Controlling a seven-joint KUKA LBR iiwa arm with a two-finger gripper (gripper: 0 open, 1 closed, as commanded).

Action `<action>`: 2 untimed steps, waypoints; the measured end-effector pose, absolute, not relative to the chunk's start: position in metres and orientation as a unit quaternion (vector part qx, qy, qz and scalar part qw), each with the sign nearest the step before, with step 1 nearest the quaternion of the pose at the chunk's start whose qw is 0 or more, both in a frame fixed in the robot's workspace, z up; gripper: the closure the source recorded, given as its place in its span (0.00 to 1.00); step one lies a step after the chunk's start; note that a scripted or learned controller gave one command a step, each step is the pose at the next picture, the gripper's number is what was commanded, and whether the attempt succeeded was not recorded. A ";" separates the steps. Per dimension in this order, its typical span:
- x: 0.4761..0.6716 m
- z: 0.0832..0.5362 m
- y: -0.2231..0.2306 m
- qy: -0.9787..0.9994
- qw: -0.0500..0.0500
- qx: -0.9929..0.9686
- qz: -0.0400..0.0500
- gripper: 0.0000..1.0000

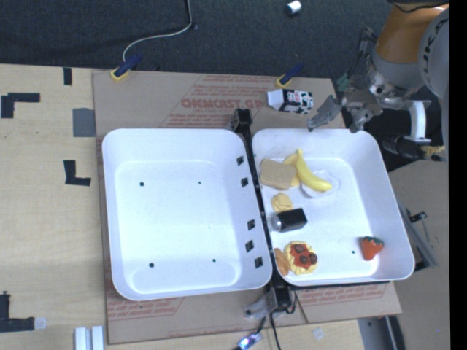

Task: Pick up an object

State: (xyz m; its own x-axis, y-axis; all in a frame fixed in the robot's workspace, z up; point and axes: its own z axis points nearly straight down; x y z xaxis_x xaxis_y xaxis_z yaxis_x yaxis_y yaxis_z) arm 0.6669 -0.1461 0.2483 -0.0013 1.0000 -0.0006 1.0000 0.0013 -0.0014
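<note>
My gripper hangs above the far rim of the right bin, fingers spread open with nothing between them. In that bin lie a yellow banana, a tan bread slice, a small pale cracker, a black block, a pizza slice and a red strawberry. The banana sits below and left of the gripper, apart from it.
The left bin stands beside the right one, joined by a black divider with clips. A small printed box lies on the cardboard behind the bins. Blue clamps hold the cardboard's far edge.
</note>
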 end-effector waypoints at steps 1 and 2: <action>0.666 0.075 -0.166 -0.707 0.002 -0.707 0.002 0.00; 0.628 0.085 -0.146 -0.707 0.000 -0.707 0.001 0.00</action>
State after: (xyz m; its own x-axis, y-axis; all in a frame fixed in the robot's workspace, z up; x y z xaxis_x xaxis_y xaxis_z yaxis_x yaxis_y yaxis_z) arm 0.6280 -0.1459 0.0849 -0.0001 1.0000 -0.0012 1.0000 0.0001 -0.0024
